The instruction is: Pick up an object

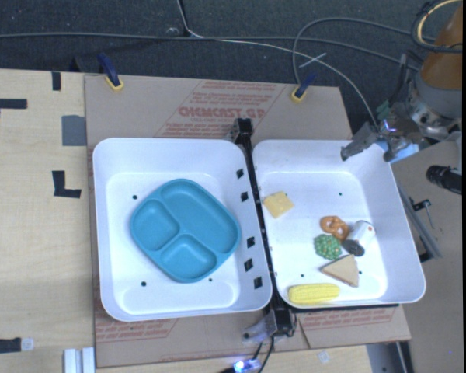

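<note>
two fingers (pixel 377 144) spread wide, gripping nothing | above right bin's (pixel 404 231) far corner (toys below)

From my feed, both white bins (pixel 109 208) look like smooth, slightly glossy plastic. The blue divided tray (pixel 185 229) reads as matt plastic. Under the bins I see a brown cardboard sheet (pixel 217 107), dull and printed in red, lying on a pale wood-grain table (pixel 31 231). The corn cob (pixel 313 292) looks like shiny moulded plastic.
</note>
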`<state>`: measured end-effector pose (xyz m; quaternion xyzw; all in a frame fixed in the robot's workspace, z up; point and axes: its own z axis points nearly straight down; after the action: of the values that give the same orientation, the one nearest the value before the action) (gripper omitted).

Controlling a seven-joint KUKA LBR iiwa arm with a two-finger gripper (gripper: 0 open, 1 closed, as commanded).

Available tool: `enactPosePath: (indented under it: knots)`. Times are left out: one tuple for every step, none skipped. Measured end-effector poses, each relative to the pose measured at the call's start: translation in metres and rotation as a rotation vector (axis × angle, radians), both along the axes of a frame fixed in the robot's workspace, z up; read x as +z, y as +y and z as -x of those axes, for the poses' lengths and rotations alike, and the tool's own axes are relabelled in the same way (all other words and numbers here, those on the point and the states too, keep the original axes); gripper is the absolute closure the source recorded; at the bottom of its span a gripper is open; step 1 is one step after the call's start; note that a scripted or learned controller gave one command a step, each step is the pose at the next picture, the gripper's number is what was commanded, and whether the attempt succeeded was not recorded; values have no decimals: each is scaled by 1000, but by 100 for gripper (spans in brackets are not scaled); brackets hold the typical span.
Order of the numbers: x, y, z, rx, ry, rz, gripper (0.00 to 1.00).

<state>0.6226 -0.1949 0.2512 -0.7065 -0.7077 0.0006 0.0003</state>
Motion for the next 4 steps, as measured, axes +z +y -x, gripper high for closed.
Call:
enactPosePath:
  knots:
    - [-61,-5,-3,-1,3,0,0]
    - [-126,-5,-2,0,5,0,0]
    - [-168,-4,-2,1,-1,2,0]
    - [-154,-5,-4,2,-6,5,100]
